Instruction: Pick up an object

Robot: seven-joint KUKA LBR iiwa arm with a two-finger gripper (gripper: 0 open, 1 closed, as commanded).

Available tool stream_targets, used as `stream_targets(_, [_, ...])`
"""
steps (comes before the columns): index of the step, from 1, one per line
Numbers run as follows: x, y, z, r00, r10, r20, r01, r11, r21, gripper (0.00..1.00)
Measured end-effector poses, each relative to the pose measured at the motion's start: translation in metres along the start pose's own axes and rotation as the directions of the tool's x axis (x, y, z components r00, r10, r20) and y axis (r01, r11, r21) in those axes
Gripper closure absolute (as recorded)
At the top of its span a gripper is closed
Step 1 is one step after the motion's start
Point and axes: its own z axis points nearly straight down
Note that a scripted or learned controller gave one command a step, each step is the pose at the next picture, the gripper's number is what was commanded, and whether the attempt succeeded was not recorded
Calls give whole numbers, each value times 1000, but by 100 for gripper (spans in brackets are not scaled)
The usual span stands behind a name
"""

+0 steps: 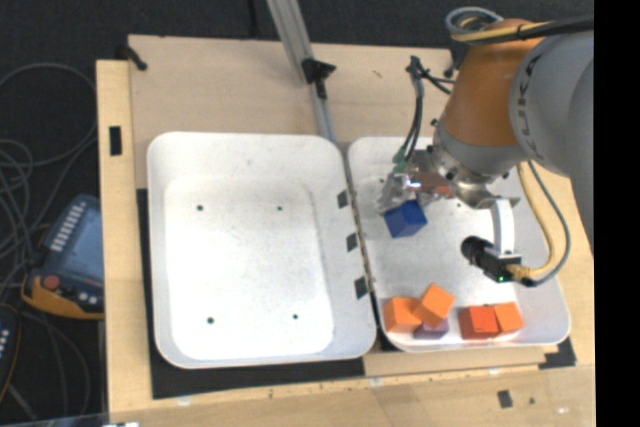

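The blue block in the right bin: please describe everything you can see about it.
The blue block is a small cube-like piece, solid matte blue, perhaps foam or painted wood. It is turned at a slant to the right bin, in that bin's upper left part, directly under the end effector. Whether it rests on the floor or is gripped cannot be told. It stands apart from the orange blocks along the near wall.

I see open floor across the left bin [250, 245]. In the right bin [545, 315], orange blocks [450, 313] crowd the near edge, a blue cube [405, 219] sits by the divider, and the arm [500, 105] overhangs the far half.
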Motion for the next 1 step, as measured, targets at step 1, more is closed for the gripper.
stream_targets(1, [70,-8,5,1000,0,-2,0,1000,9,100])
